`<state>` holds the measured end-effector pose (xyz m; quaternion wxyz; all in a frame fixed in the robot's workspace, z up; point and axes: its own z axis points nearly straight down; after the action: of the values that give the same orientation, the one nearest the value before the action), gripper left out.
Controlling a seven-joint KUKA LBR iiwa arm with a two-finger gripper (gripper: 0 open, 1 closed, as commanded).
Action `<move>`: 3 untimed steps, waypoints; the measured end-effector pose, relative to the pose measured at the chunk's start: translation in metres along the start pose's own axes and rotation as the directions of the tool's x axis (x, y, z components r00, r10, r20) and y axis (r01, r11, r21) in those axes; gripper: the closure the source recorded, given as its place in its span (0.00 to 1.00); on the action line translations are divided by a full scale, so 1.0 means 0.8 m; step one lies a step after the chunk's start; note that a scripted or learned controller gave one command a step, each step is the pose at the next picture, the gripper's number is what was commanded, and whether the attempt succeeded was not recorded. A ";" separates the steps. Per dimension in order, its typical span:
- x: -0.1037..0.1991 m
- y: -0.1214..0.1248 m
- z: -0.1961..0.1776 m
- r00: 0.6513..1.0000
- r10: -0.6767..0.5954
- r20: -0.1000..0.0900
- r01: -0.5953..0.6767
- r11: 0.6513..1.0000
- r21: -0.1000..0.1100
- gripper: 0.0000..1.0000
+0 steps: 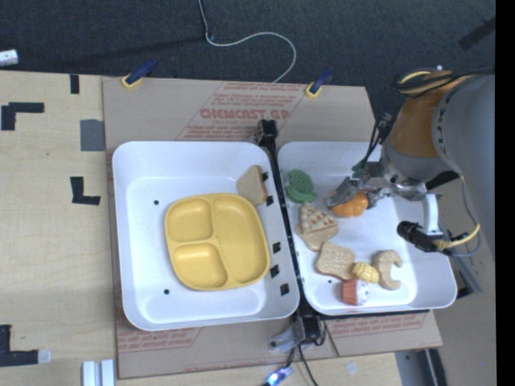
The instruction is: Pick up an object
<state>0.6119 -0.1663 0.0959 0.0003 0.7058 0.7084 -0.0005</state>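
Orange rounded toy piece (352,207): smooth, glossy, lump-shaped; lies in the right shallow white bin (430,296), upper middle, at the tip of the claw.
Claw (348,193): dark metal, two-fingered, on the grey arm (475,135) with its orange band (414,127); tips touch or just overlap the orange piece; whether it is clenched or released cannot be told.
Green ridged leaf-like toy (301,186): matte, ribbed surface; upper left of the right bin, near the divider.
Tan waffle-textured wedge (315,225): gridded face, roughly triangular; below the green piece, left of the orange piece.
Tan flat biscuit-like slab (335,260): irregular outline, smooth face; lower middle of the right bin.
Small yellow knobbly piece (364,273): just beside the slab, touching the curved piece.
Tan curved hook-shaped piece (389,268): smooth, crescent form; lower right of the bin.
Red and white small block (354,293): near the front wall of the right bin.
Yellow plastic divided plate (216,240): three compartments, rounded corners, glossy; centre of the left shallow white bin (137,215).
Tan bread-like slice (255,186): leaning by the left bin's right wall, above the plate.
Worktop (48,240): pale wood grain, with brown printed cardboard (233,111) under both bins.
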 end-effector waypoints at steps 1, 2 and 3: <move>0.003 -0.009 -0.058 1.000 0.002 -0.001 -0.002 1.000 -0.002 1.00; 0.016 -0.013 -0.121 1.000 0.001 -0.001 -0.001 1.000 -0.003 1.00; 0.017 -0.012 -0.163 1.000 0.001 -0.001 -0.002 1.000 -0.002 1.00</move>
<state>0.6025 -0.1525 0.2264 0.0008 0.7064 0.7079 0.0007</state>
